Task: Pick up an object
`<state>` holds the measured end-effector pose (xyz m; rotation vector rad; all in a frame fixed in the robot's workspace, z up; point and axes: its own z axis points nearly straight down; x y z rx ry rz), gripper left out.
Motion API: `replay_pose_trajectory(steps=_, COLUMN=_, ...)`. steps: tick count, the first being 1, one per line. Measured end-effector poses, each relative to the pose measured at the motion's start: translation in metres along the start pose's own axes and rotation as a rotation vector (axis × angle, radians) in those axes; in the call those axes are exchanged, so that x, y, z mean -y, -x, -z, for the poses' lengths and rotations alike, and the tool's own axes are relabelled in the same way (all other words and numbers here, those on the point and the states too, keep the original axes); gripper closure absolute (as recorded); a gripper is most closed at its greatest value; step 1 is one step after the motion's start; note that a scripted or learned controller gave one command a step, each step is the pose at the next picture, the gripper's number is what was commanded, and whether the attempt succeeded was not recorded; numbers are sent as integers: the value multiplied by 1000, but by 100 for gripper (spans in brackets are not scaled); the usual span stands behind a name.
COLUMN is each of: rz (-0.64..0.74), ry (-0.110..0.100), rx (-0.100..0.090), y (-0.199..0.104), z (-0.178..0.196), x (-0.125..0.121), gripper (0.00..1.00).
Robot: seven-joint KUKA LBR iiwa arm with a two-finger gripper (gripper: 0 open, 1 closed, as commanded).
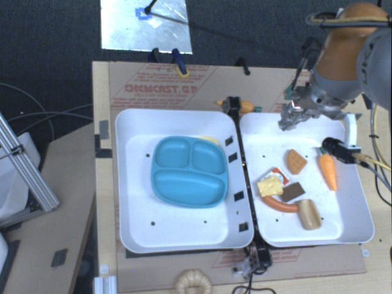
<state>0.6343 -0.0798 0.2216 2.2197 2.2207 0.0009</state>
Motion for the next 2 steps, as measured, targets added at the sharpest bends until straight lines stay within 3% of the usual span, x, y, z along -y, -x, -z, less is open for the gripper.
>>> replay_pose_trajectory(steps=1, rz=0, ry=1, rx=0, y=5, z=-6, x=-10, gripper=100)
replay_pose_trajectory(steps=2, rz=-1, ry=1, rx=-1, y=3, z=3, x=0, gripper=100)
